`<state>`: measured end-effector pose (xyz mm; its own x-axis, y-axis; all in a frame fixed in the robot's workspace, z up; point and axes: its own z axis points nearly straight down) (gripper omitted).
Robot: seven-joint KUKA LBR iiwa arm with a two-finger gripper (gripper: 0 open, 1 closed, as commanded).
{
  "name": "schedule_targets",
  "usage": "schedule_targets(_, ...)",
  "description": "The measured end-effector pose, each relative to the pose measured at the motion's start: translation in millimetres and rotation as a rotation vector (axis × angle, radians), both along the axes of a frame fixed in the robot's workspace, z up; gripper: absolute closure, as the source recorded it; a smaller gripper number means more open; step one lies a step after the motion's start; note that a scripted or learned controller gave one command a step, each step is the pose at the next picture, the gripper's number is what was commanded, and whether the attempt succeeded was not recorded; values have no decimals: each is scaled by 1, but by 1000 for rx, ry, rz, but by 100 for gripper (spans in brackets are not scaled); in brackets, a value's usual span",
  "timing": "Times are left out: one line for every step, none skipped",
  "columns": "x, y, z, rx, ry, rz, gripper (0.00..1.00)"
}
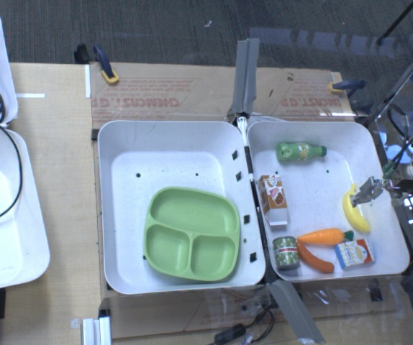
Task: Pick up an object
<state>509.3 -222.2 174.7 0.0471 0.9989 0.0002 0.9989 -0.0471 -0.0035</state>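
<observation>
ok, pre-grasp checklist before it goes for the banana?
1. Banana in right bin, near right wall: ok.
2. Gripper over banana's upper end: ok.
3. Gripper open or shut: cannot tell.
4. Nothing lying on the banana: ok.
5. Carrot and small carton apart from banana: ok, but close.
6. Nothing between the gripper's fingers yet: cannot tell.
</observation>
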Motion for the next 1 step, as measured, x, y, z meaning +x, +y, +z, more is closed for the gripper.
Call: schedule_targets(1, 21, -84, 5, 0, -17, 0)
